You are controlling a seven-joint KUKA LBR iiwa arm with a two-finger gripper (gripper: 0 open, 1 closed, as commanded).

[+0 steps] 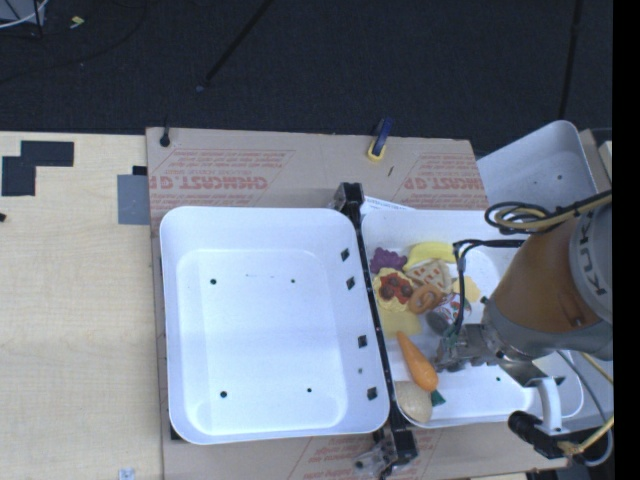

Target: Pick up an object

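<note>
One carrot (pixel 418 360) we are seeing lying just left of the claw (pixel 452 351); whether it is spread, we cannot tell.

Two white bins (pixel 262 230), one carrot (pixel 417 361), one pizza slice (pixel 413 286).

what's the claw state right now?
Claw: cannot be told. It sits low in the right bin beside the toy carrot; nothing is visibly in its grasp.

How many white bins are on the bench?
2. The left bin sits beside the right bin, which holds the toy food and is partly hidden by the arm.
</note>
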